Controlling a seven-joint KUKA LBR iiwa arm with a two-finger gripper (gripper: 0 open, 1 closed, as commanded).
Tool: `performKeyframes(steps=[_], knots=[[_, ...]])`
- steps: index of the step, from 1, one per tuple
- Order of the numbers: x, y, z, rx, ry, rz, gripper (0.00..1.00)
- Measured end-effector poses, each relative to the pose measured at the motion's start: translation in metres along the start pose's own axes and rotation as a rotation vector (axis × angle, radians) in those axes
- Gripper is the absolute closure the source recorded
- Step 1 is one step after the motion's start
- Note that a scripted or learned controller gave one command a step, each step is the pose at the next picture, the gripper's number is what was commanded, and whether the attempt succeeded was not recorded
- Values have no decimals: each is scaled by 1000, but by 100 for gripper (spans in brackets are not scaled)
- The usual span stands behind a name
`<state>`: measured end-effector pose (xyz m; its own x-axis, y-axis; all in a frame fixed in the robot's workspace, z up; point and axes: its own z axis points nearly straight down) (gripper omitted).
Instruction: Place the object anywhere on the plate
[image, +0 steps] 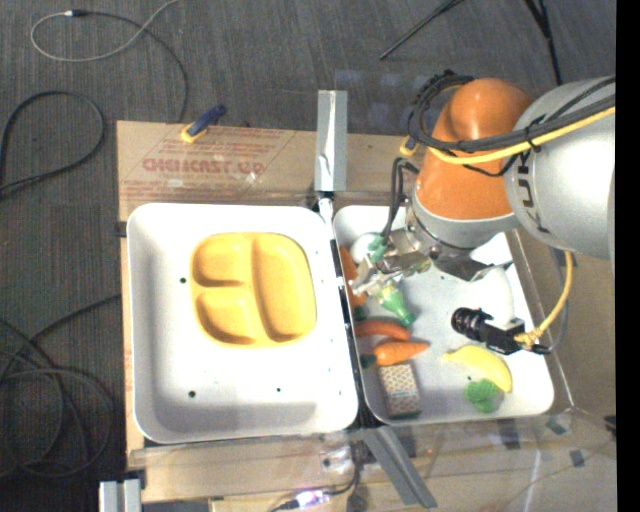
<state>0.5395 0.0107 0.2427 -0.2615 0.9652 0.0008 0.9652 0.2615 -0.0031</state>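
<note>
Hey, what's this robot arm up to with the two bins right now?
The grey arm's gripper is down in the right white bin, over a small green toy beside two orange carrot-shaped toys. The yellow divided plate sits in the left white bin with nothing on it yet.

**Grey and Orange Arm With Trailing Cables**

The arm (560, 170) is built of smooth, rounded grey metallic segments with a glossy sheen. A broad orange band (475, 150) forms a bulging dome-like collar above the wrist, at about nine o'clock from the grey shell. Thin yellow cables (520, 135) run across the orange and grey surfaces, joined by black cables looping near the top of the band. Below the band, the wrist narrows into a silvery metal gripper (375, 268) assembly with small mechanical parts and bright edges.
</note>
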Motion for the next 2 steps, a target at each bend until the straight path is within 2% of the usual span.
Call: performKeyframes(steps=[1,2], knots=[[44,-2,48,1,0,-97,100],[114,29,69,1,-1,-183,100]])
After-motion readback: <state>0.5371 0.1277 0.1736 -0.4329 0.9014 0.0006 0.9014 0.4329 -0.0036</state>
